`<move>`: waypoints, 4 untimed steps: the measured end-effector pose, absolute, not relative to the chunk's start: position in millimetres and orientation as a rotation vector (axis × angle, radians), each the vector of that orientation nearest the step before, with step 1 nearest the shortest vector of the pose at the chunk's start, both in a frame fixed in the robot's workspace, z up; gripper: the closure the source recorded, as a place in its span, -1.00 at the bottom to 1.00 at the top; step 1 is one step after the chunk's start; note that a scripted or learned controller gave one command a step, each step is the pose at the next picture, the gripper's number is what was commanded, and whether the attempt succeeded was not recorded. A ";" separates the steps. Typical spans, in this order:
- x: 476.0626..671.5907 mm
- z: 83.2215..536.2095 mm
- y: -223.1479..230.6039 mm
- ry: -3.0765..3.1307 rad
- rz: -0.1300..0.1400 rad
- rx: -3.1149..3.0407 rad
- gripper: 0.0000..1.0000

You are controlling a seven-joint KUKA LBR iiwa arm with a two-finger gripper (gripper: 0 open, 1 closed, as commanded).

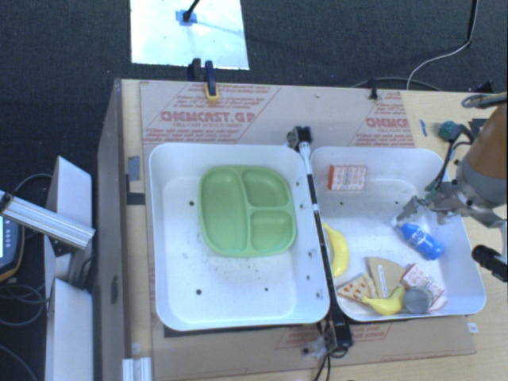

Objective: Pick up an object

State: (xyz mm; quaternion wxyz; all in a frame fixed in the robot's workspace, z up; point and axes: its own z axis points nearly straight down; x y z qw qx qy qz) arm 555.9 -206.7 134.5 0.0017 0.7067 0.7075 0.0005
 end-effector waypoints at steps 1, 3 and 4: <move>558.7 114.8 -206.2 2.223 0.001 2.219 -1.00; 556.2 111.4 -206.4 2.222 0.003 2.216 1.00; 556.2 111.3 -206.4 2.222 0.003 2.216 -1.00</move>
